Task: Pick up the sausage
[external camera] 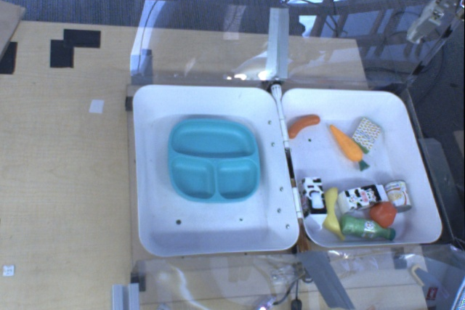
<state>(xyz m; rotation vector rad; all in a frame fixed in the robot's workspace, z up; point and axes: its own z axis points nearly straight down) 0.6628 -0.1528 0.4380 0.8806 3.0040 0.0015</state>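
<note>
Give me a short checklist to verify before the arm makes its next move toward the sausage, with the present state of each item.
1. Sausage in sight in the right bin, near its upper left corner: ok.
2. Room around the sausage: the carrot lies apart to its right, nothing on top of it: ok.
3. Sausage clear of the bin wall: it lies close to the divider side, so the fingers may have little room there: cannot tell.
4. Gripper above the sausage: it is at the upper right, outside the bins: not ok.
5. Gripper open: cannot tell.
6. Blue plate in the left bin, out of the path: ok.
</note>
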